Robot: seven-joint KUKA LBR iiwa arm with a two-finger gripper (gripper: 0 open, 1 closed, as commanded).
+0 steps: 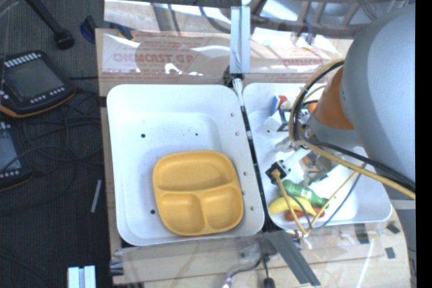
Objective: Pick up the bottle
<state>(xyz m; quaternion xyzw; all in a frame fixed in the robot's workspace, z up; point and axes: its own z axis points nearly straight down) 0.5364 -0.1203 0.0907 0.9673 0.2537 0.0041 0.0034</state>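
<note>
The left bin (128, 118) carries one thing, a yellow tray (198, 191) with three compartments, lying flat near the front edge and close to the wall that divides the two bins. The right bin (368, 209) is much more crowded. Near its front left corner there is a small heap: a green object (302, 190), a yellow one like a banana (289, 204) just under it, and something orange-red (295, 215) touching these at the front. Farther back in the same bin lies a small blue and red item (279, 104) on white pieces. Which of these things is the bottle, I cannot tell for sure; the green object is the most probable, but its shape is partly hidden.

The arm (381, 91) comes in from the right and covers most of the right bin. Its big grey body is high in the view, with the orange band (332, 108) below it, and yellow and black cables (324, 165) run down across the bin and over the heap. The gripper (297, 162) hangs low over the middle of the right bin, just behind the green object. Cables and the wrist hide its tip, so whether it is apart or together I cannot tell.

Behind both bins stands a clear plastic wall (202, 44) on the surface (337, 253).
</note>
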